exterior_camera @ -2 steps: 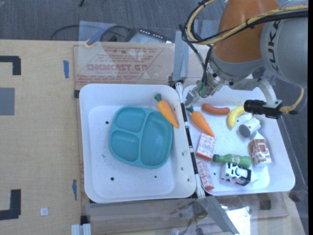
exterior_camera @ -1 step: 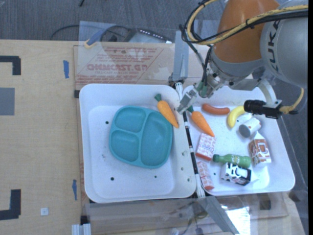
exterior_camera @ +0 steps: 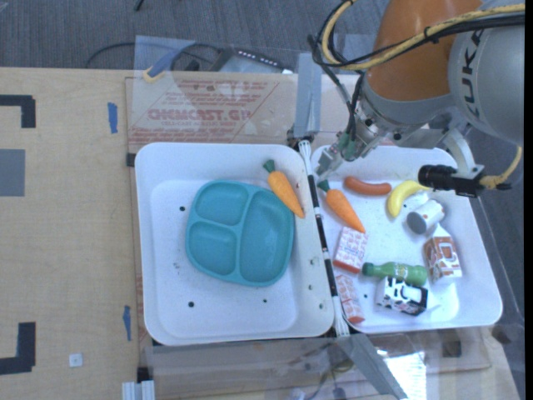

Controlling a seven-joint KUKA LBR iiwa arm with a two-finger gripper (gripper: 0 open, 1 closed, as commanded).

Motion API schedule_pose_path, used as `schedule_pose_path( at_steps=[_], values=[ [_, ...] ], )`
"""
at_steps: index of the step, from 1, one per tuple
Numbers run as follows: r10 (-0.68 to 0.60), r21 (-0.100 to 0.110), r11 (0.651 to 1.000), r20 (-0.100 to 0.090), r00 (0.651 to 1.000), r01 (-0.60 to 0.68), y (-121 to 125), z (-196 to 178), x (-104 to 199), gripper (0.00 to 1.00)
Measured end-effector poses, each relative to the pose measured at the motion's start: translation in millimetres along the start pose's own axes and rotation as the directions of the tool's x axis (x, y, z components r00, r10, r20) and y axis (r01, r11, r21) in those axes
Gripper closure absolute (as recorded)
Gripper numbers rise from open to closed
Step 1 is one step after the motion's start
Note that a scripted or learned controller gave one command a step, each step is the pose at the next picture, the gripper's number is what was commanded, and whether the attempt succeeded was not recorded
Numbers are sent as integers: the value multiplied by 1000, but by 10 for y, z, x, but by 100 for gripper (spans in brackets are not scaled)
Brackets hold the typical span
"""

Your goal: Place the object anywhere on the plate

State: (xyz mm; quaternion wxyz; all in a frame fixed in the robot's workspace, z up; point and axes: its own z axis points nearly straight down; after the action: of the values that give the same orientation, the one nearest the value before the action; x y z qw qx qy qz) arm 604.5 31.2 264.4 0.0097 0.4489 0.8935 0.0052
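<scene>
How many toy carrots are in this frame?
2. One carrot lies in the left bin, overlapping the teal plate's upper right rim. The other carrot lies in the right bin, below the gripper. The arm may hide more.

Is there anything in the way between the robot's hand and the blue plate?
Yes. A carrot lies at the plate's upper right edge, overlapping the rim on the side nearest the hand. The raised rims where the two bins meet also run between them. The plate's sections look bare.

A grey arm [exterior_camera: 500,65] with an orange band [exterior_camera: 420,23] (glossy, domed), looped by yellow-and-black cables [exterior_camera: 366,61].
</scene>
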Motion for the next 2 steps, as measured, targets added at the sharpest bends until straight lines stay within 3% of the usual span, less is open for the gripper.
schedule_pose_path(
  at_steps=[1,2],
  values=[
    [0,0,1000,0,1000,0,0,1,1,0],
    [1,-5,1000,3,1000,-1,10,-108,-13,100]
  ],
)
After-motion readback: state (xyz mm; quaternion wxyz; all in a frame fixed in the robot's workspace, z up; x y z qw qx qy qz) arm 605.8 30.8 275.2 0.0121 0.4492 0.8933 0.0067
